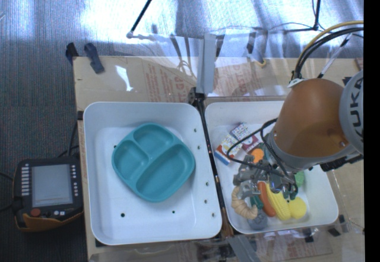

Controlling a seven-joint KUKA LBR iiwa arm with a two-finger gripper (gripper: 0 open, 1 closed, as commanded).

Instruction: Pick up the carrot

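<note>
White bins [95,136] sit on a plastic-covered bench [154,79] over grey carpet [35,29].

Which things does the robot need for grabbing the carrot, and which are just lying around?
For the job:
carrot, in the right bin
gripper, low over the toy pile

Just lying about:
corn cob
yellow toy
pretzel
small boxes
teal plate in the left bin

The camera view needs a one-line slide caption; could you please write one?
Grey-and-orange arm's gripper hovering over toy food, including an orange carrot, in the right white bin.
</note>
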